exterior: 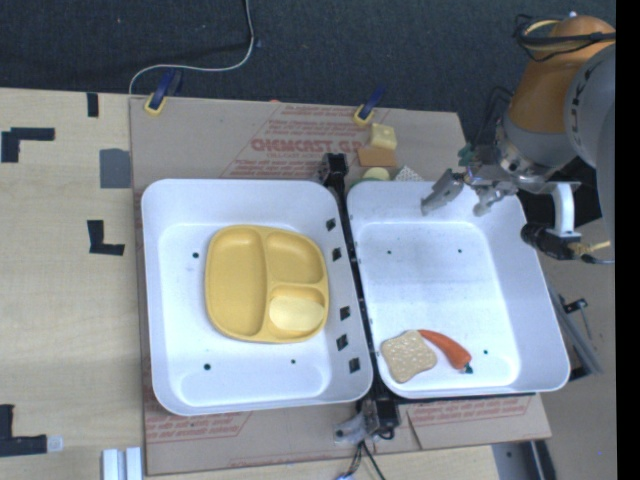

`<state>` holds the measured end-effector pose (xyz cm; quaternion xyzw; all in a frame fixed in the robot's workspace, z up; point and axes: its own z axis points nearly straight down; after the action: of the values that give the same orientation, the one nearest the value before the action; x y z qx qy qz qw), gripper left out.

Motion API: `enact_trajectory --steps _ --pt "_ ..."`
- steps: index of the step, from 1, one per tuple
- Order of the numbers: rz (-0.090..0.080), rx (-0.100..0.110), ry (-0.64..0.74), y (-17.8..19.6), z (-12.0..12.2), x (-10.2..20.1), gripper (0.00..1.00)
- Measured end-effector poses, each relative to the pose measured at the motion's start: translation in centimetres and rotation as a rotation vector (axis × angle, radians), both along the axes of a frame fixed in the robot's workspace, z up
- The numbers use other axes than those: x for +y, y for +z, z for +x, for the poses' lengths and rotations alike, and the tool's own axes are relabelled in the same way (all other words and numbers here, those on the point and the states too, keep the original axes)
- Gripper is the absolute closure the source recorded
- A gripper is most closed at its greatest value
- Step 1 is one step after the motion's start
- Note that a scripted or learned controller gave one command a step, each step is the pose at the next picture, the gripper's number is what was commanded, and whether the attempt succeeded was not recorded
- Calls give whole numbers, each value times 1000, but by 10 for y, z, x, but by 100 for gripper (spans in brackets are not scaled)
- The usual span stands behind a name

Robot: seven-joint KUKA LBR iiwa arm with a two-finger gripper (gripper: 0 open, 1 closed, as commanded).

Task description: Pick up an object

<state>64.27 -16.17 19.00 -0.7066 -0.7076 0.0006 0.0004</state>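
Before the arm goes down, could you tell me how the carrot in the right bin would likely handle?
The carrot is slim and tapered, so it probably rolls if nudged sideways. It looks smooth, perhaps slippery. It lies against the bread slice, which may shift too.

Yellow plate [266, 283], orange carrot [446, 347], speckled tan bread [408, 356], white bins [165, 298].

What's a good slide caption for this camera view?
Gripper open above right bin; bread slice and carrot untouched.
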Motion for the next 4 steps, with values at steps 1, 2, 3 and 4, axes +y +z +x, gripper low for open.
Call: enact_trajectory --steps 1,2,3,4 --pt "1 3 1 -110 -56 60 0" --pt "0 -4 2 -105 1 69 0" --pt "-1 2 2 -106 26 63 0" --pt "-3 1 0 -106 25 64 0"
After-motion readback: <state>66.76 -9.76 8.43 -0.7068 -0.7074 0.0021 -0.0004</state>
